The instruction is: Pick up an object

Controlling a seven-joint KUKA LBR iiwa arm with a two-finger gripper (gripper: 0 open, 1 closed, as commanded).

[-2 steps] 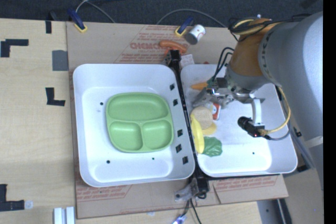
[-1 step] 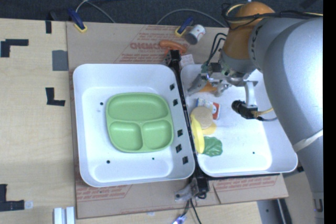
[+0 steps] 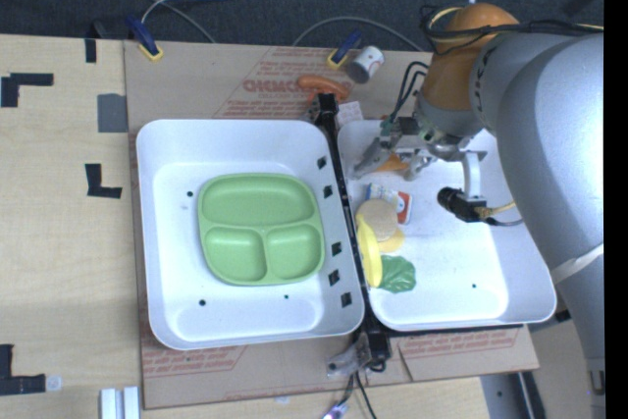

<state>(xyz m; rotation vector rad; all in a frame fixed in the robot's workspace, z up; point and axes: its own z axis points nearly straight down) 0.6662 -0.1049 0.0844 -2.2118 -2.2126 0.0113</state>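
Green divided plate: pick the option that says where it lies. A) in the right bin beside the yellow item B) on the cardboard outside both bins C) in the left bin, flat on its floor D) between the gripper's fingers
C: the green divided plate lies flat in the middle of the left bin, apart from the yellow item and the other small things in the right bin.
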